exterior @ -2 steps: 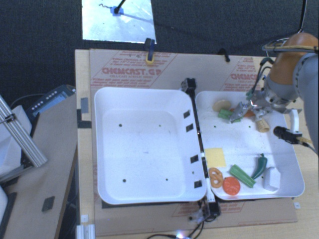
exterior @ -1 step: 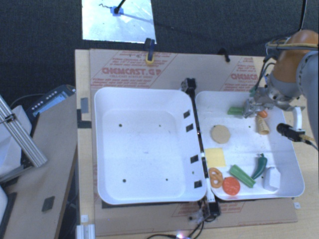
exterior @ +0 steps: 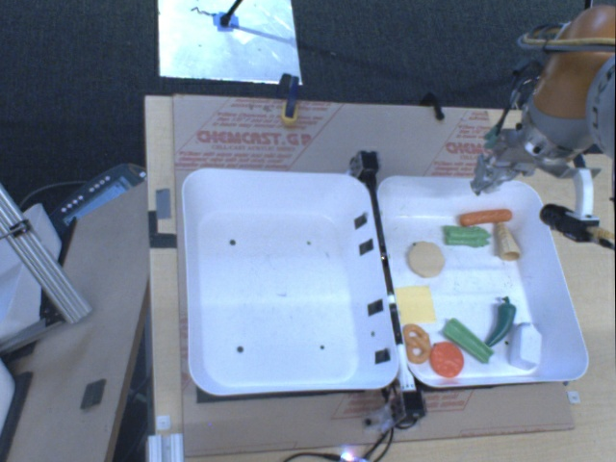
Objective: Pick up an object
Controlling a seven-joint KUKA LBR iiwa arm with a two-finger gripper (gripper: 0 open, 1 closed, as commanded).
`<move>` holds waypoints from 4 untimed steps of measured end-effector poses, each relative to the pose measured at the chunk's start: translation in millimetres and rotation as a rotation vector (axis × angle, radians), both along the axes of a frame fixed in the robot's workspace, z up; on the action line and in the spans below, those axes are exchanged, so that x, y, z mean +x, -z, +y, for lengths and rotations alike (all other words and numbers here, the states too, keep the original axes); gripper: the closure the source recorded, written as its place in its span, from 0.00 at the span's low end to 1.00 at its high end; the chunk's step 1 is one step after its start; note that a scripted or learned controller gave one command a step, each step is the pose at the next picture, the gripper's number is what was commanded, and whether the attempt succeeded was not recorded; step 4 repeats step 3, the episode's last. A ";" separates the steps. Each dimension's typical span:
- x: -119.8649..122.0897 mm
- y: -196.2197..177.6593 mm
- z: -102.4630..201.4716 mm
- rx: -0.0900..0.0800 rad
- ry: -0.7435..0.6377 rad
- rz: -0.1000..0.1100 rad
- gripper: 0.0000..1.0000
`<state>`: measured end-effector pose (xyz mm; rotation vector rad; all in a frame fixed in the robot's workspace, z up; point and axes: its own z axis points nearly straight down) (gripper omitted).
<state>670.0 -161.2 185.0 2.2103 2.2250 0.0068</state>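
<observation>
Orange carrot (exterior: 485, 218), far end of right bin (exterior: 563, 287), beside green pod (exterior: 466, 236) and cone (exterior: 507, 243). Gripper (exterior: 487, 176) poised above bin's far rim, just past the carrot, carrying nothing; finger spread cannot be told. Step judged: approach. Next: shift over carrot, descend, close

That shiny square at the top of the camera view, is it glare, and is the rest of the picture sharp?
In the camera view, the pale sheet at the top is washed out by bright reflection; the white bins are evenly lit with soft, faint shadows; the small items like the carrot are slightly soft; the gripper looks blurred.
</observation>
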 end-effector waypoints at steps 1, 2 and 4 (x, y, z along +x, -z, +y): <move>-64.6 104.1 -6.5 0.003 0.007 0.017 1.00; -30.8 -175.2 -3.9 -0.005 0.001 -0.012 1.00; -0.6 -360.5 9.0 -0.005 -0.001 -0.014 1.00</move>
